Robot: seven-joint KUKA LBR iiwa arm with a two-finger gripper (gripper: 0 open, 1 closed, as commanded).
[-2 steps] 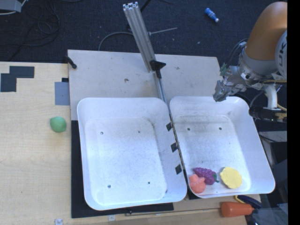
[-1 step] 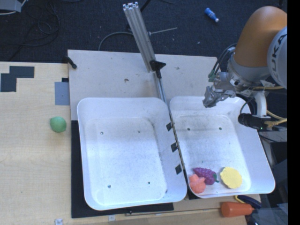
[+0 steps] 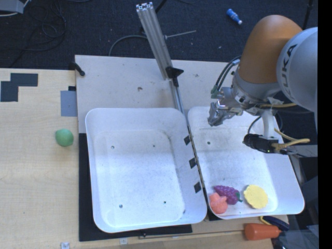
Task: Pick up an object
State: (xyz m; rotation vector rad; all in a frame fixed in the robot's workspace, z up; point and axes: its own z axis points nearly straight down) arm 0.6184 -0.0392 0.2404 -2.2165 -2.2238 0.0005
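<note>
The tool hangs over the right bin, well apart from the purple grapes and yellow piece; its state is unclear.

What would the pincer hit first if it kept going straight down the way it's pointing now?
Probably the bare floor of the right bin. The pincer hangs over that bin's far end, with the purple, orange and yellow toys well off at the near end. Height above the floor is unclear.
</note>
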